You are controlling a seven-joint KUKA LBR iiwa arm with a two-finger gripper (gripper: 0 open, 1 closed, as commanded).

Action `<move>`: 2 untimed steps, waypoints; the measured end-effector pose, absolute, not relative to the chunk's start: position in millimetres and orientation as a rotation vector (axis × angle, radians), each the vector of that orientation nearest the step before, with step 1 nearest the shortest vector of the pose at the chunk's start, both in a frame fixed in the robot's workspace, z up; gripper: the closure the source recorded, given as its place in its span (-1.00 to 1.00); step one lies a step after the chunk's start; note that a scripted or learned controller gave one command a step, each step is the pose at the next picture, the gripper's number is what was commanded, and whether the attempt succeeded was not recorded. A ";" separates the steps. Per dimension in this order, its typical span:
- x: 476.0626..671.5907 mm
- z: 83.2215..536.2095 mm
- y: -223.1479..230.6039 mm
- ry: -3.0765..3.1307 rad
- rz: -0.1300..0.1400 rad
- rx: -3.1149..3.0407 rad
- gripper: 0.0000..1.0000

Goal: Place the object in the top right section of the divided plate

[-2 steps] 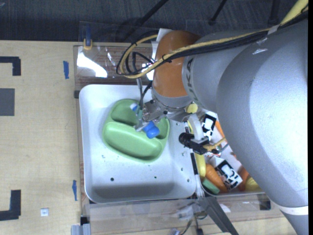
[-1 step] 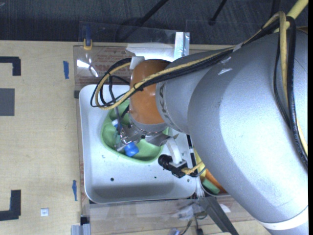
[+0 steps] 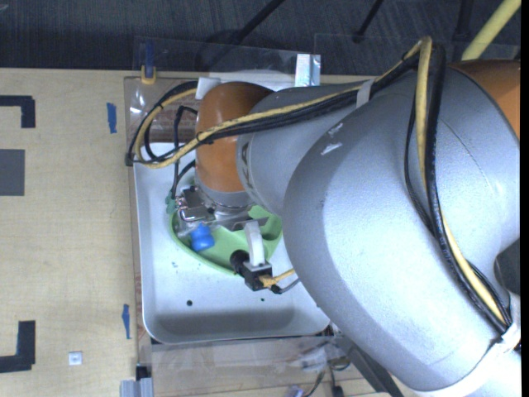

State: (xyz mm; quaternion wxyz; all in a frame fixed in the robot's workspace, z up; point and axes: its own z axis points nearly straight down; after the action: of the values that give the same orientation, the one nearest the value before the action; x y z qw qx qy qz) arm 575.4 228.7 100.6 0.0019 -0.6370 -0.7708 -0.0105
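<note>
Placing step, judging by pose. Arm [image 3: 388,188] low over green plate [image 3: 216,253] mid-bin [image 3: 165,304]; blue object [image 3: 201,240] on plate's left part. Gripper [image 3: 198,209] hidden underneath, state unreadable. Next: confirm section, retract.

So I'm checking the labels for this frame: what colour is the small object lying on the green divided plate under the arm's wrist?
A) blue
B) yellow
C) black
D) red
A: the small object on the green divided plate is plainly blue, lying just below the metal wrist end of the arm in the white bin.
</note>
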 end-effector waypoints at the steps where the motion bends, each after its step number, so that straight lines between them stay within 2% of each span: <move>1: 576.2 110.5 229.5 -2.424 -0.035 -1.998 1.00; 2: 503.8 100.8 217.7 -2.406 -0.057 -2.055 1.00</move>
State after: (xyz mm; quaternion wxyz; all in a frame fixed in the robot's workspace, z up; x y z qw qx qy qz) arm 503.8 217.7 100.8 -0.0118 -0.6493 -0.7603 -0.0181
